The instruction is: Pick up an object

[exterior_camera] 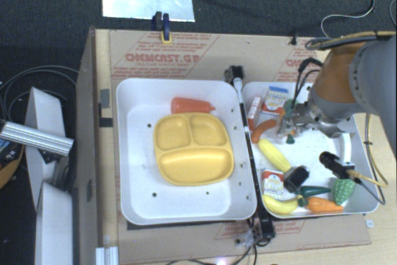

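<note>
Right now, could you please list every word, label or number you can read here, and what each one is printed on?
"CHEMCAST GP": red print on the brown cardboard sheet behind the left bin.
More red print on the cardboard near the arm: too cut off to read.
Labels on the small cartons in the right bin: too small to read.

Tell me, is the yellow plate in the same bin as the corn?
No, the yellow plate lies in the left bin, while the corn is in the right bin.

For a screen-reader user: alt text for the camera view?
The arm's gripper hangs low in the right bin among toy foods, near a corn cob. The left bin holds a yellow divided plate.
</note>
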Motion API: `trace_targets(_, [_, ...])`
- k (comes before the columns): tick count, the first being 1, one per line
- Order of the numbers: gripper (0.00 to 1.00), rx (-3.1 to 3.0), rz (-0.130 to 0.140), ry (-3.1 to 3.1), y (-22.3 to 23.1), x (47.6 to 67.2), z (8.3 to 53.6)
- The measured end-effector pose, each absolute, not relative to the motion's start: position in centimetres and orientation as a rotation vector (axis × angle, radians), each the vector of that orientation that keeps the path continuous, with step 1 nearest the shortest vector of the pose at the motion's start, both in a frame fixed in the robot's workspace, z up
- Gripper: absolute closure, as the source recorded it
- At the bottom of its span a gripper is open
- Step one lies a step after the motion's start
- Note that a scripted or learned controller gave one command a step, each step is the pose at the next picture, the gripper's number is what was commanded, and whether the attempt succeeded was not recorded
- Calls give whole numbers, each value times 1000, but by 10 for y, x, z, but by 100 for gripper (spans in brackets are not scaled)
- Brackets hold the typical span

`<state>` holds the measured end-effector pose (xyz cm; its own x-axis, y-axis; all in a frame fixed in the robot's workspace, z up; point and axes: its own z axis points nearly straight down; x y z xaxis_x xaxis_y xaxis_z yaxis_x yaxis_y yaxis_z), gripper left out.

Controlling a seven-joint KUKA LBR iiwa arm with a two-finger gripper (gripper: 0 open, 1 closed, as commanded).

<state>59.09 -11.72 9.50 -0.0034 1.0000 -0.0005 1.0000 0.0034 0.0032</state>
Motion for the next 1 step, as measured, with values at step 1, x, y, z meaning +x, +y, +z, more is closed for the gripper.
trace_targets(1, [100,2214,6,2225,-51,594,186])
